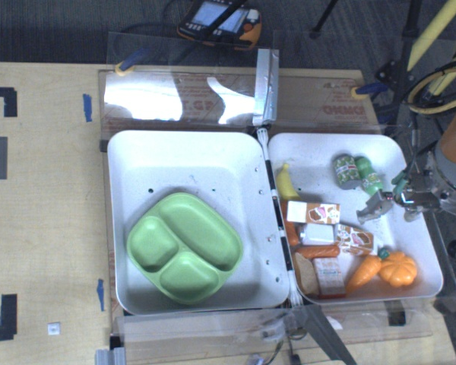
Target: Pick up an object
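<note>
Tool (389,202): over the right bin (418,234), near its right wall, above bare floor; whether its fingers are apart or together cannot be told. Just left: green packet (355,170). Below: orange pumpkin (398,268), carrot (362,273), printed cartons (319,226), writing unreadable; banana (286,182) by the divider. Left bin (137,166): green compartment tray (184,246).

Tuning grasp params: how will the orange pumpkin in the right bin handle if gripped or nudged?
The pumpkin looks rounded and glossy, so it may slip from a pinch. It probably rolls if pushed. It lies against the carrot near the right bin wall, so a nudge likely shifts both.
</note>
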### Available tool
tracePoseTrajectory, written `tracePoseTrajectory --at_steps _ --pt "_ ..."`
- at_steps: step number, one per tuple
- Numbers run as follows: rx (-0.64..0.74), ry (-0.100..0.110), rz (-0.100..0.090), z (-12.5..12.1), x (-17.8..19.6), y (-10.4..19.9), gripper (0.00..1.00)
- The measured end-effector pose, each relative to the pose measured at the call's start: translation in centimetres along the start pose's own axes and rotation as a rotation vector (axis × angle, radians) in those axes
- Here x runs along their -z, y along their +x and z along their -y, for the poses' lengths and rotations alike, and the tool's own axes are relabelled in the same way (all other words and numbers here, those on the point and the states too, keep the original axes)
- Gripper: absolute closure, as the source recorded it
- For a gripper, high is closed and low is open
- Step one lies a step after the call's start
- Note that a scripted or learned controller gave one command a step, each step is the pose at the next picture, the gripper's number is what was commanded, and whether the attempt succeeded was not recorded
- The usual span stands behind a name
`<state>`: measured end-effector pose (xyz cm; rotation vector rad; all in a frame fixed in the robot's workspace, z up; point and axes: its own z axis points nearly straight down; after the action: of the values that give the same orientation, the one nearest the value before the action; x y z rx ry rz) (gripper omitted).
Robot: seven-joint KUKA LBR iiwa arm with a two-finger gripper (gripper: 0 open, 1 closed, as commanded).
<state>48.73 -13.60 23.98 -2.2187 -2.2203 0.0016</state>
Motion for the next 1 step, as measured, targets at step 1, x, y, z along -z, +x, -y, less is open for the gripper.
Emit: tracePoseTrajectory --at_steps 1 --pt "0.205 -0.017 0.002 -2.01 -12.36 -1.15 0.00"
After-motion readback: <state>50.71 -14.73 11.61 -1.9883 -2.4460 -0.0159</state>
